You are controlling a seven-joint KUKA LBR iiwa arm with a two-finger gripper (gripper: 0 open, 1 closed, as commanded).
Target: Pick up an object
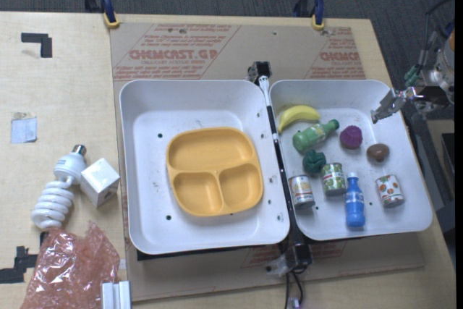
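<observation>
Dark grey carpet lies beyond the far edge of the pale wooden bench (51,105); a brown board printed in red covers its middle, held by 2 blue clamps at its far edge. 2 shallow white bins sit side by side on that board, touching along a shared rim; the left bin (145,155) carries a yellow divided tray (215,171) near its centre, with bare white floor all round it.

The right bin (412,192) is crowded; a banana (297,115) lies toward its far left corner, a green bottle (315,134) just beside it, a dark green lump (313,161) nearer the middle; a purple ball (351,137) and a brown ball (377,152) sit toward the right rim; 3 small cans and a blue bottle (354,203) line the near edge. Open floor remains only along the far edge of this bin.

The gripper (382,111) hangs over the right bin's far right corner with nothing between its fingers; I cannot tell how wide they stand.

On the bench's left side lie a spiral bulb (58,188), a white cube (100,181) and crumpled pink plastic (69,271).
</observation>
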